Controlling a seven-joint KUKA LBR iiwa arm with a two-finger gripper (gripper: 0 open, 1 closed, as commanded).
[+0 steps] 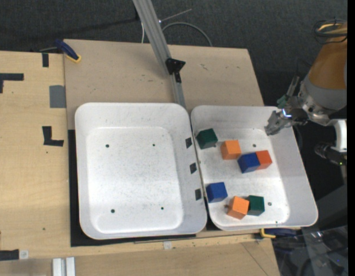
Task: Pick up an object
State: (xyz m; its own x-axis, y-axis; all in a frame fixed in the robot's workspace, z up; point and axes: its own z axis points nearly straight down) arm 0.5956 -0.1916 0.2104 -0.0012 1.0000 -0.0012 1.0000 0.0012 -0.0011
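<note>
The right bin (292, 154) holds several small blocks. A dark green block (207, 137) lies near its upper left, with an orange block (230, 149) just right of it. A blue block (248, 163) touches an orange one (263, 158) at mid-bin. Lower down lie a blue block (216, 191), an orange block (239, 206) and a dark green block (256, 204). My gripper (275, 124) hangs over the bin's upper right corner, apart from every block, with nothing seen between its fingers.
The left bin (85, 154) sits beside the right one, their rims meeting at mid-bench. A grey metal pole (154, 25) slants down from the top to the bins' far edge. A white cable (189, 27) loops behind it. The arm's orange band (330, 68) is at the right.
</note>
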